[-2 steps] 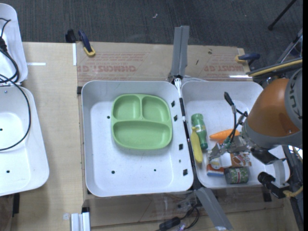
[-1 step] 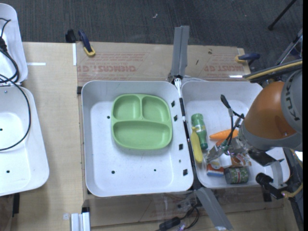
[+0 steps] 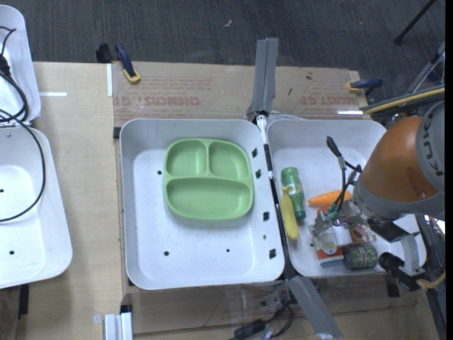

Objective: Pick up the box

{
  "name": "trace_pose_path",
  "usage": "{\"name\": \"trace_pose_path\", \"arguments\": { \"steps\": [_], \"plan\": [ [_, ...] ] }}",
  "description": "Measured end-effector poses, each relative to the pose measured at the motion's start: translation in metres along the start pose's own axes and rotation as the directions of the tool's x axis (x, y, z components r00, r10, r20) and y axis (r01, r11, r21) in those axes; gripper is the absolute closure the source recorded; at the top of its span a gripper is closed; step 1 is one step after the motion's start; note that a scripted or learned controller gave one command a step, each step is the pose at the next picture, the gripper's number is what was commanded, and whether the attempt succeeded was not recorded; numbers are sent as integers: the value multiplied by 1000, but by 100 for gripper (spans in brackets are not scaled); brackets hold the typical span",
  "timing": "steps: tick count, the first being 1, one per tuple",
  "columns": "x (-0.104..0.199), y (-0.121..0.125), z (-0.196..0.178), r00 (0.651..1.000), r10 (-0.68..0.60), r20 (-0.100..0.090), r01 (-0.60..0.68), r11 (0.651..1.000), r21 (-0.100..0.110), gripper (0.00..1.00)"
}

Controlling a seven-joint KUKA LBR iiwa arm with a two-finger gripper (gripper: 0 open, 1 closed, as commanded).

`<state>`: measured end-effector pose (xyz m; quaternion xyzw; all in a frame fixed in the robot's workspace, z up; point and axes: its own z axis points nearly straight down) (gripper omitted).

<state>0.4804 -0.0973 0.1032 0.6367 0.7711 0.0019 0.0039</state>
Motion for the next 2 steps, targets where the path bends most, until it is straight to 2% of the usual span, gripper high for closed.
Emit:
{"name": "trace_pose_path", "arguments": {
  "steps": [1, 2],
  "plan": [
    [-1, 0, -9, 1000, 2, 0, -2, 1000, 1, 100],
    [96, 17, -107, 997, 79, -2, -79, 997, 10, 100]
  ]
}}
